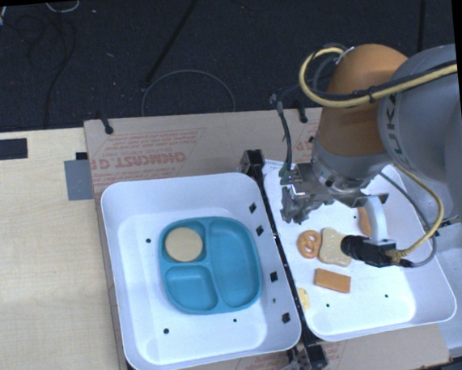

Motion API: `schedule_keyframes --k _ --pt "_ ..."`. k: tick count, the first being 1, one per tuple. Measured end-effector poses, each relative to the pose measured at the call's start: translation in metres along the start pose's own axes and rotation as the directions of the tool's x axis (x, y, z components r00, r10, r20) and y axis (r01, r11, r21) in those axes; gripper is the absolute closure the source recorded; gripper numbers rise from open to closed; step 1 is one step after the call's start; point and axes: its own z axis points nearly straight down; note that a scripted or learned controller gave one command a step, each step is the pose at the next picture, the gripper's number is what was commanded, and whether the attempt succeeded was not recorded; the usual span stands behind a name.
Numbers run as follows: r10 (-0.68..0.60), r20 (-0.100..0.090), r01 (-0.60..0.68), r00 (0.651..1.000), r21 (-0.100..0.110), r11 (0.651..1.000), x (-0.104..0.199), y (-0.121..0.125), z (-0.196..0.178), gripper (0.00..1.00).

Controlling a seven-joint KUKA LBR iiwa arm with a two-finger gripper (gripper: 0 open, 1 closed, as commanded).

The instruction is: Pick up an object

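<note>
My gripper (296, 206) hangs over the left part of the right bin (389, 311), just above and left of the food pieces. Below it lie a pretzel (307, 243), a pale slice of toast (333, 247) and an orange cracker-like block (333, 280). A small yellowish piece (304, 298) sits by the bin's left wall. Another orange piece (364, 221) shows partly behind the wrist gear. The fingers are dark and seen from above against the bin; nothing visibly sits between them.
The left bin (130, 230) holds a blue divided tray (223, 270) with a round tan cookie (183, 244) in its upper-left compartment. A black divider (271, 241) runs between the bins. A yellow cable (422, 227) loops off the wrist over the right bin.
</note>
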Motion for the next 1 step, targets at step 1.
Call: schedule_keyframes --k 1 --pt "0.0 0.001 0.0 1.0 0.0 1.0 0.0526 0.0266 0.0106 1.0"
